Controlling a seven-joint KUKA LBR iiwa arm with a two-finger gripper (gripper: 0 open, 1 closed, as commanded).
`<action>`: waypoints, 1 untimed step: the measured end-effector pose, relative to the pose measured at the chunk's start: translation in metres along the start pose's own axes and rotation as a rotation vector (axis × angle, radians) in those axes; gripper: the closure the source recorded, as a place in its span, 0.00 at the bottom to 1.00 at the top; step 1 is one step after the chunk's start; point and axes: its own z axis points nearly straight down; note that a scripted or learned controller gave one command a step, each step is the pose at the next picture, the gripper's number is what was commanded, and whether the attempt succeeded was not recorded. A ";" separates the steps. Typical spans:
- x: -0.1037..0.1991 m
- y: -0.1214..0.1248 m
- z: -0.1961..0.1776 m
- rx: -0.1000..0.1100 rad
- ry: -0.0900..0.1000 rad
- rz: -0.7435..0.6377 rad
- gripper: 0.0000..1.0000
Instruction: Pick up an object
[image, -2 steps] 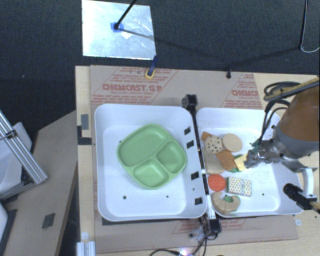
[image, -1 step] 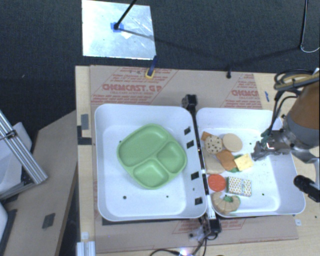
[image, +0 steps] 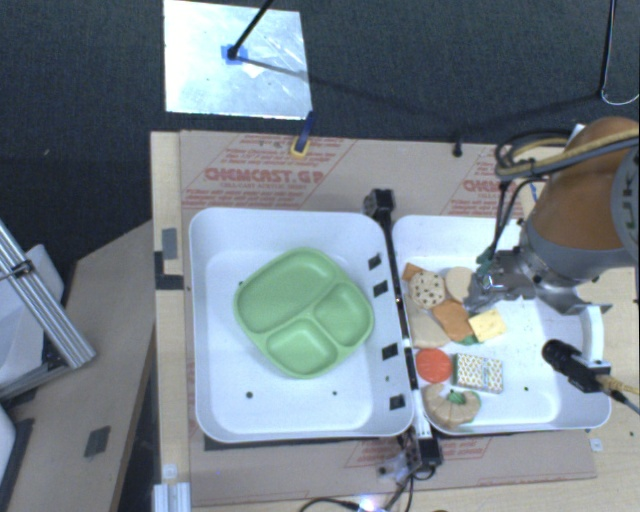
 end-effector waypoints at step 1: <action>0.021 0.022 -0.011 0.001 0.001 -0.001 1.00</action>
